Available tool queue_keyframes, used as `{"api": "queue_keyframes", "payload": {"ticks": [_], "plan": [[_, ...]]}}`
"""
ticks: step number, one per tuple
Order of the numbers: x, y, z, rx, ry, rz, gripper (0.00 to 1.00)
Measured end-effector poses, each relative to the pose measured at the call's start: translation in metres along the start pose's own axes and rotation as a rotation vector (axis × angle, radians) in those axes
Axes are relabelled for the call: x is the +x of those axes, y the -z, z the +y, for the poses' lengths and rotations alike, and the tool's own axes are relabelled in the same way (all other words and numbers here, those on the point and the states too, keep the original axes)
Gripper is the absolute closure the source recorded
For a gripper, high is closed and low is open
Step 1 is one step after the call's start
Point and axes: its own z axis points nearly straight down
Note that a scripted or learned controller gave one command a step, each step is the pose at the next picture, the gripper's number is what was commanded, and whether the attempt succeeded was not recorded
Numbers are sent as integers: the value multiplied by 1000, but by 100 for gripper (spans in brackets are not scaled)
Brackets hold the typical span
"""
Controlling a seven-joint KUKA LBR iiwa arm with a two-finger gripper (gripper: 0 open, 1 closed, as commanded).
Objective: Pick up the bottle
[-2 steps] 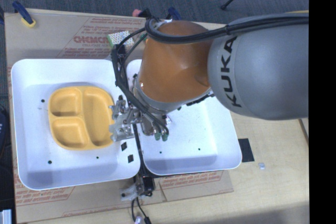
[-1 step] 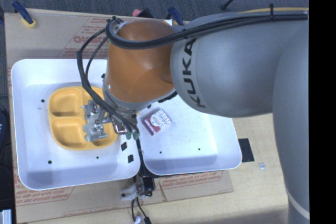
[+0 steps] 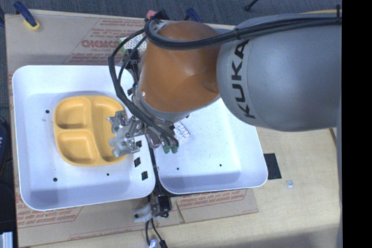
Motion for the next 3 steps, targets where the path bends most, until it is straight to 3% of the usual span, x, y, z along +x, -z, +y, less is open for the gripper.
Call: {"api": "queue_keyframes", "payload": {"ticks": [1,2,3], "plan": [[-19,-29,43,-1,337,5,100],[-14,-29,29,-1,601,6,100],[-22,-45,61,-2,880,2,100]]}}
